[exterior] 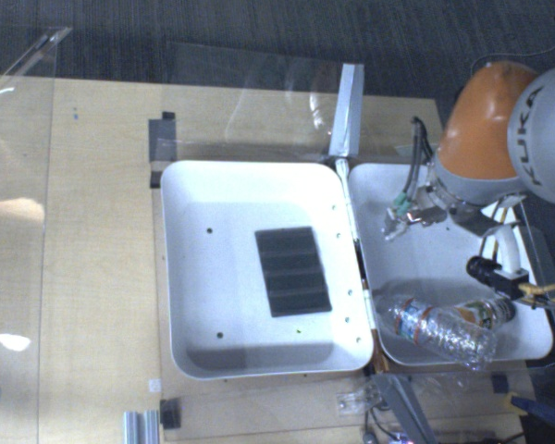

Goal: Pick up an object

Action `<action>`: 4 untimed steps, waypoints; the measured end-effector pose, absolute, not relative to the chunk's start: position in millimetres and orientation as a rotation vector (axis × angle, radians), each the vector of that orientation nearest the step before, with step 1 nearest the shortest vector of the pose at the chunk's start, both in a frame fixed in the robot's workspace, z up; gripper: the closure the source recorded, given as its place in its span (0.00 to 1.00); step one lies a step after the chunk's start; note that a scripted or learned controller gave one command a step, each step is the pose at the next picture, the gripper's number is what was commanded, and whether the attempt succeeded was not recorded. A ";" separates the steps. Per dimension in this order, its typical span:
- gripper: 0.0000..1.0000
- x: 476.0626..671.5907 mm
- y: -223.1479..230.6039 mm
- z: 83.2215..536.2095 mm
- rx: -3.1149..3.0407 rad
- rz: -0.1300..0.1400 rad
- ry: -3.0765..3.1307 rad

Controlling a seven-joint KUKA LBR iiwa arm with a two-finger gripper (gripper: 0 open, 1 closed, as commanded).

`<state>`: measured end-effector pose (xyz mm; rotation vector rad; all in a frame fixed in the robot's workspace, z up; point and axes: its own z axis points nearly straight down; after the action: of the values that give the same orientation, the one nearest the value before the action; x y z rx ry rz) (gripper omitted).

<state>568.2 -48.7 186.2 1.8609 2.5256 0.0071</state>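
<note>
1. Plastic bottle (441, 326), clear and crumpled, lies on its side along the near edge of the right bin (388, 266), cap end toward the bin's right edge.
2. Left bin (180, 248) holds one dark ribbed rectangular pad (292, 270), flat near its centre, well apart from the bottle.
3. Gripper (400, 218) hangs over the far-left part of the right bin, near the wall between the bins. Cannot tell whether it is spread or pressed together; nothing visible in it.
4. Judgement: approach stage only, no object secured. Bottle is the nearest candidate, yet the gripper sits apart from it, toward the far edge.
5. Risks: a straight descent from here probably meets bare bin floor. The bottle's round, crushable wall may roll or squirt out of a pinch. A grasp close to the bin's near wall may clip the rim.
</note>
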 end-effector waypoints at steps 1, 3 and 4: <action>1.00 579.3 -37.7 185.8 1.953 0.007 2.454; 0.00 558.5 -27.9 299.8 1.758 0.008 2.595; 0.00 541.4 -45.8 184.4 1.815 0.004 2.561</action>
<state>541.4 -45.8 184.4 1.8148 2.5607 0.0044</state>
